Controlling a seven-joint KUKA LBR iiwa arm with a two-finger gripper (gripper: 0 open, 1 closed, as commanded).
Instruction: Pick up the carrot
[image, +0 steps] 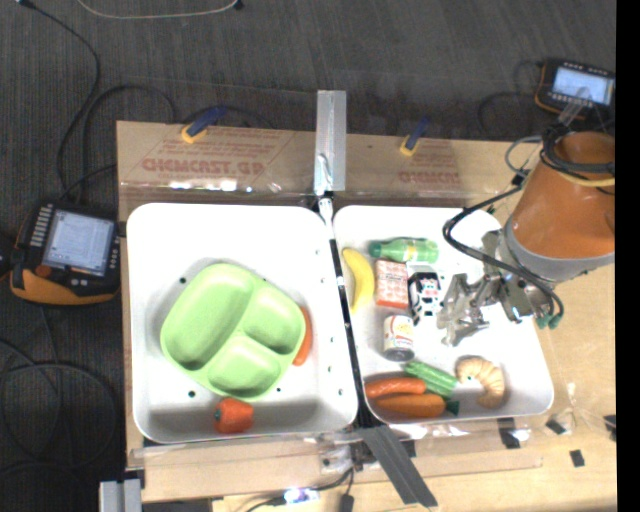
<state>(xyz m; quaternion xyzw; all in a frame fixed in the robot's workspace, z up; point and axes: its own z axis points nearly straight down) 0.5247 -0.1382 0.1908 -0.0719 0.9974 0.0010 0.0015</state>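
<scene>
Your pincer (462, 318) hovers over the right bin (530, 392), with its grip state impossible to tell. The carrot (398, 387) lies at its 7 o'clock, beside the croissant (482, 376).

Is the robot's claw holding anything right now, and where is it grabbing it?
Nothing. The gripper hovers over bare bin floor; the carrot lies apart.
</scene>
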